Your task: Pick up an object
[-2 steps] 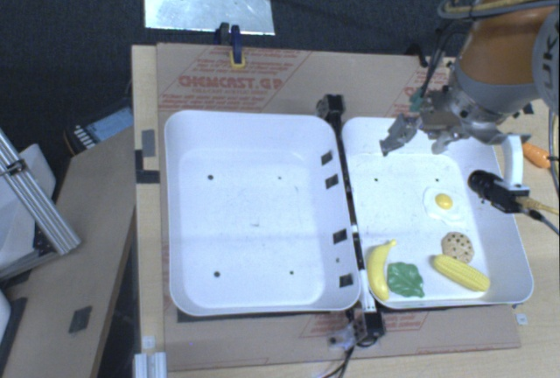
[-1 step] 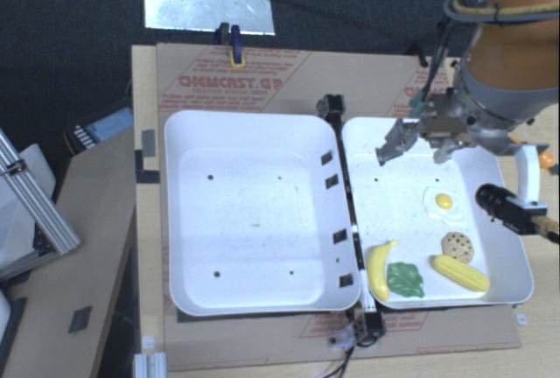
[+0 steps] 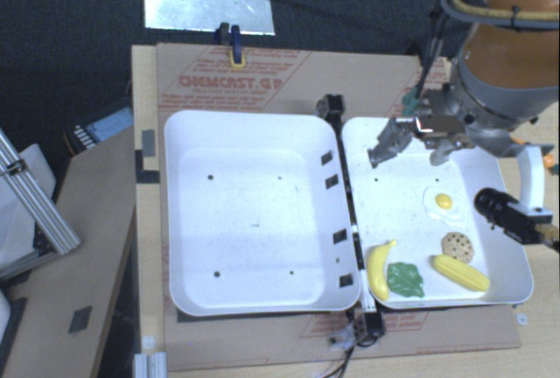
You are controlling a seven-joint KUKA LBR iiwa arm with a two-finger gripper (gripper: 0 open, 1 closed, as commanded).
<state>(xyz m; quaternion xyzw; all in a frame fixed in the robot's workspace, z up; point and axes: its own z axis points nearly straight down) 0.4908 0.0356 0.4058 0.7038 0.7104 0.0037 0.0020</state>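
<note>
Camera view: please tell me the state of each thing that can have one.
gripper: open, holding nothing, above the right bin
banana: lying by the green leaf
fried egg: lying flat
cookie: lying flat
corn cob: lying on its side

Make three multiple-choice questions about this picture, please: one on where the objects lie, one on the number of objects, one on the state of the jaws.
1. Where do the toy food items lie?
A. In the left bin
B. In the right bin
C. On the cardboard outside the bins

2. How many items are in that bin?
A. Two
B. Five
C. Eight

3. What is between the jaws?
A. The banana
B. The cookie
C. Nothing

Answers:
1. B: the banana, green leaf, cookie, corn cob and fried egg all rest in the right bin, toward its near end.
2. B: these five can be counted.
3. C: the gripper hangs above the far part of the bin, jaws spread, with white floor showing between them.
</note>
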